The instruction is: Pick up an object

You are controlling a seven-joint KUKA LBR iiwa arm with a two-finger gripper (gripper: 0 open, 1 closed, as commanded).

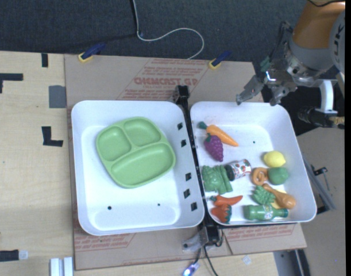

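gripper (258, 95) — fingers spread wide, nothing between them — above the right bin's (290, 125) far rim

Light wooden surface (26, 171) with black tape marks on its left part. Brown printed cardboard sheet (158, 76) lies flat on it, clipped at the far edge by two yellow-and-blue clamps (92, 52). Two shallow white plastic bins sit side by side on the cardboard, touching: left bin (86, 211), right bin (296, 148). White cable (164, 36) loops behind.
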